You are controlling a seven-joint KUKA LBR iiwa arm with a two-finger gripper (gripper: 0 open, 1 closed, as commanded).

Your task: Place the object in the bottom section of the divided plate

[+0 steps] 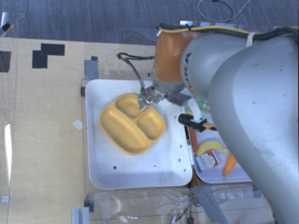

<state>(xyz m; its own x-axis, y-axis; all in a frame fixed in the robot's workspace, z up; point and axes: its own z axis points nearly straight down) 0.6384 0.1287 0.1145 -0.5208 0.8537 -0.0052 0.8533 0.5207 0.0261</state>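
The arm [243, 92] fills the right side and covers most of the right bin [219, 177], so little of that bin can be seen: a banana [211, 146], a carrot [229, 165], a small carton [206, 161] and a black-handled item [191, 121] (too hidden to name). The plate [131, 123] lies in the left bin [140, 174] on the table [42, 125]. The tool [147, 98] hangs over the plate's far edge; I cannot tell whether it is clenched or grasping anything. The object for the plate cannot be picked out.
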